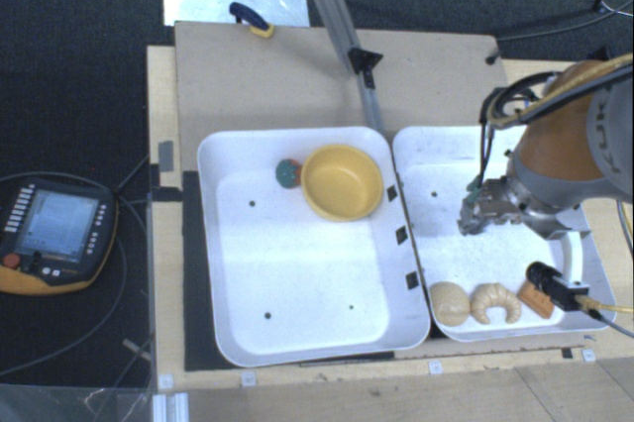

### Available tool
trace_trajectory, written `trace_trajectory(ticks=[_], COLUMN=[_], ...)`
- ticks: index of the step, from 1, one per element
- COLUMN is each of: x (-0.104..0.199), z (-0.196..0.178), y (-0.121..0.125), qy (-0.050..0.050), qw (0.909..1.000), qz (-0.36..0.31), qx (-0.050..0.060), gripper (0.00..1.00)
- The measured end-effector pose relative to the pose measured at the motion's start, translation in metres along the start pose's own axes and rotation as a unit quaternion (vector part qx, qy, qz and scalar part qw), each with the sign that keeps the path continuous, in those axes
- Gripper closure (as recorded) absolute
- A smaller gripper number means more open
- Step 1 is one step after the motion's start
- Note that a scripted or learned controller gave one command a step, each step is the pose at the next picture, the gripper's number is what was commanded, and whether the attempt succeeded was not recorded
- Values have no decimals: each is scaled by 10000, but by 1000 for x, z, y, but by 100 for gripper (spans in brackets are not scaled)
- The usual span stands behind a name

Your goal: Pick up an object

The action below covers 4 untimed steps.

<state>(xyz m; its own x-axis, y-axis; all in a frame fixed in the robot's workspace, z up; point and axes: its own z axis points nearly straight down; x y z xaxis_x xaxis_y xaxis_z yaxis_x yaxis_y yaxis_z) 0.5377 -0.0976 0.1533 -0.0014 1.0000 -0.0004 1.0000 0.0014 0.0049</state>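
In the right bin (436, 162), along its near edge, lie a pale round bun (449, 302), a croissant (495, 302) and a small orange block (536, 299). The left bin (297, 321) holds a yellow bowl (342, 182) at its far right corner, with a small green and red ball (287, 173) touching its left side. My gripper (476, 215) hangs over the middle of the right bin, above and behind the croissant. Nothing is visible between its fingers.
A grey pole (337, 9) slants down to a clamp at the far edge between the bins. A teach pendant (50, 232) lies on the floor to the left. A black cable end (555, 286) hangs near the orange block.
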Motion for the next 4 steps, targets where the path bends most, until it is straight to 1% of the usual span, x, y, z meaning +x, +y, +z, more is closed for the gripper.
trace_trajectory(ticks=[1, 2, 3, 4], x=[0, 40, 88, 130], z=[-52, -50, -46, -46], y=[1, 22, 47, 78], qy=[0, 7, 8, 7], qw=[10000, 10000, 10000, 10000], qz=[3, -14, -17, -15], qx=[-1, 20, 21, 19], gripper=[100, 100, 100, 100])
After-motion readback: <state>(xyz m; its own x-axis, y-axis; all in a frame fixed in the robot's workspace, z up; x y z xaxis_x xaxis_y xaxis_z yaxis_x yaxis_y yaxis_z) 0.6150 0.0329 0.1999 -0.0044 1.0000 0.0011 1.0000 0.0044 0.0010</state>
